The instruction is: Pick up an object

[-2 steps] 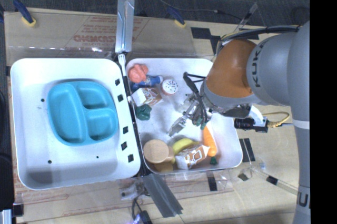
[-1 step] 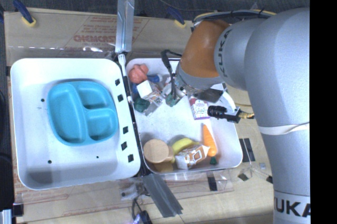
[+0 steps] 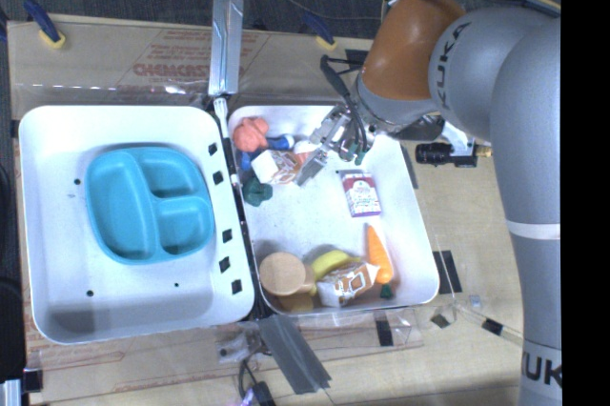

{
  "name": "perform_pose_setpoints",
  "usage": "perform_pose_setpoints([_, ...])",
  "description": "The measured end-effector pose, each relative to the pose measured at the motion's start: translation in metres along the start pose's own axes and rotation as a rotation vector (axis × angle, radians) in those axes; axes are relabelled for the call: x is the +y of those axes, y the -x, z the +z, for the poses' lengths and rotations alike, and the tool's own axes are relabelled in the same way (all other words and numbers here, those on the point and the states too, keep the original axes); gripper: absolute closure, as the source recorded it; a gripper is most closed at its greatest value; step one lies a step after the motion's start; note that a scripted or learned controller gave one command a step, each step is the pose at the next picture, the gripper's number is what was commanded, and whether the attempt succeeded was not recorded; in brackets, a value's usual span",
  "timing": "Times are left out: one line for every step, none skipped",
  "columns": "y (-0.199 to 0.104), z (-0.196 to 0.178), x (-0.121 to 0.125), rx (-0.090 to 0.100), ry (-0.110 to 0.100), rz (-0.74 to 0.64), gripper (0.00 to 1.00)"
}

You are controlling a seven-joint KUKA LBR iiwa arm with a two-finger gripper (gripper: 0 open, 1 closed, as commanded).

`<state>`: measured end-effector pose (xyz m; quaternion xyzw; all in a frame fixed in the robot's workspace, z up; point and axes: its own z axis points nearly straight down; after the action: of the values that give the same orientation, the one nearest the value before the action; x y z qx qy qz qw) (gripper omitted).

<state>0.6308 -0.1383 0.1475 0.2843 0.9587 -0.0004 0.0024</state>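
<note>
My gripper (image 3: 322, 150) hangs over the upper part of the right bin (image 3: 419, 233), open, with nothing showing between its fingers. Just left of its tip lie a white and brown packet (image 3: 276, 167), a small blue item (image 3: 280, 143) and a pink-orange ball (image 3: 250, 134). A dark teal piece (image 3: 255, 193) sits below them by the bin's left wall. To the gripper's lower right lies a small red and white box (image 3: 360, 196).
Along the right bin's near side lie an orange carrot (image 3: 379, 253), a yellow banana (image 3: 331, 261), a tan round cup (image 3: 281, 275) and a brown packet (image 3: 351, 284). The left bin (image 3: 48, 290) holds a blue divided tray (image 3: 152, 201).
</note>
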Motion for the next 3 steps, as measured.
perform_pose_setpoints([0.017,0.032,-0.003,0.004,-0.003,0.355,0.0])
perform_pose_setpoints([0.018,0.051,0.013,0.009,-0.018,0.474,0.0])
perform_pose_setpoints([0.019,0.041,0.018,0.004,-0.009,0.468,1.0])
